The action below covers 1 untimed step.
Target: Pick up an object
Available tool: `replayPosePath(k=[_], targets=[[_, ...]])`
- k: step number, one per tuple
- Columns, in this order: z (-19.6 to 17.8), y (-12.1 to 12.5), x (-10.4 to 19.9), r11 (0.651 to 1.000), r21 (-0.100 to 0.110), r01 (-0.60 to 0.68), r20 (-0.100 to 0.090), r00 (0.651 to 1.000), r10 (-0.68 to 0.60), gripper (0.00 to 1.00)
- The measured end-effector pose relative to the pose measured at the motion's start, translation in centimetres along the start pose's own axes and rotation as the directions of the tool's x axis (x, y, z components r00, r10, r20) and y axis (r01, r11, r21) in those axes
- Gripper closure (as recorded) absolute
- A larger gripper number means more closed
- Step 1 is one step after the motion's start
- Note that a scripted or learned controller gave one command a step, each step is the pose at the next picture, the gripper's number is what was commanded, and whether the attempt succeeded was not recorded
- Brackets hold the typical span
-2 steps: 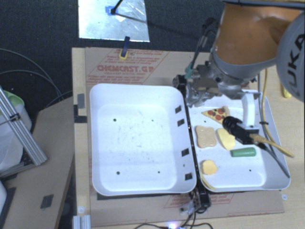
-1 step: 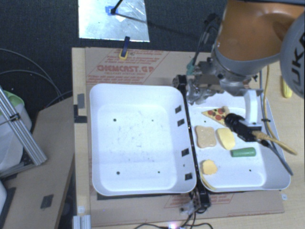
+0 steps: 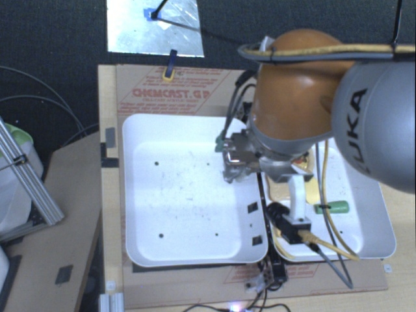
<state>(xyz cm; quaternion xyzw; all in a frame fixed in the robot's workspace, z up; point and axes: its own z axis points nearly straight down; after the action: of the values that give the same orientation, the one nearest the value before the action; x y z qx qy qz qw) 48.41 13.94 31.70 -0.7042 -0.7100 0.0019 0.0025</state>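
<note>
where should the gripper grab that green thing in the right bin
Likely across the middle of the green object, coming straight down. It looks like a short bar lying flat and roughly left-to-right on the right bin floor, so fingers set either side of its narrow width should close on it. Its left end sits near a yellow cable, so stay off that end.

The arm's wrist shell (image 3: 296, 83) looks like smooth orange plastic with a soft sheen, joined to a matt grey casing (image 3: 383, 122), and the gripper (image 3: 235, 164) below it appears to be bare dull metal. Left of the gripper, the left bin (image 3: 162, 194) is smooth white plastic, faintly scuffed with dark specks, while the right bin (image 3: 370, 226) behind the gripper has the same white finish and holds a matt green plastic piece (image 3: 333, 207). Beneath both lies brown printed cardboard (image 3: 169, 90), and farther off a crinkled, shiny foil-like sheet (image 3: 155, 18) rests on rough dark carpet (image 3: 52, 38).
</note>
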Motion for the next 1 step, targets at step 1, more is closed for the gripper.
replayPosePath(k=[1], targets=[[-7.23, 0.29, -1.61, 1.0, -0.016, -0.006, -0.002, 1.0, 0.006, 1.0]])
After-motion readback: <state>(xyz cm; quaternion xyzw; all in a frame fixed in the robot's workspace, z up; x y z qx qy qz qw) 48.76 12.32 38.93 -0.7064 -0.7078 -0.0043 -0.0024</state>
